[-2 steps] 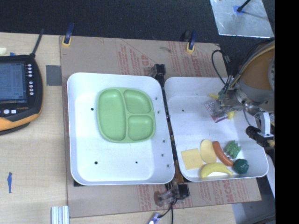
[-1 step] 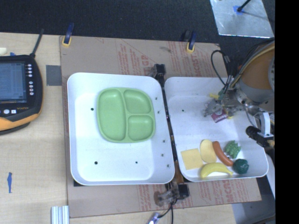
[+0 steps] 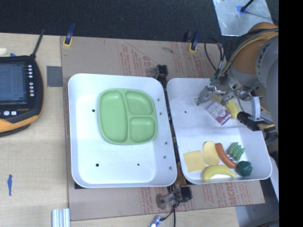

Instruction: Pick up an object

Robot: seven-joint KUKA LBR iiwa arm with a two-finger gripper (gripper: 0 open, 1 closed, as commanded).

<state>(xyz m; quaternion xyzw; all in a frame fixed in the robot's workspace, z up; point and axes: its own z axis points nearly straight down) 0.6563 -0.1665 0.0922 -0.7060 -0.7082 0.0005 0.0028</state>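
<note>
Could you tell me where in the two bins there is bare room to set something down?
The left bin has bare floor in a strip around the green divided plate, widest below it. The right bin is bare along its left side, from the top rim down to the yellow square slice. Its lower right corner is crowded with toy food, and the pincer occupies its upper right.

One fixed camera looks down at a slant, seemingly from mid-height, on both white bins.
</note>
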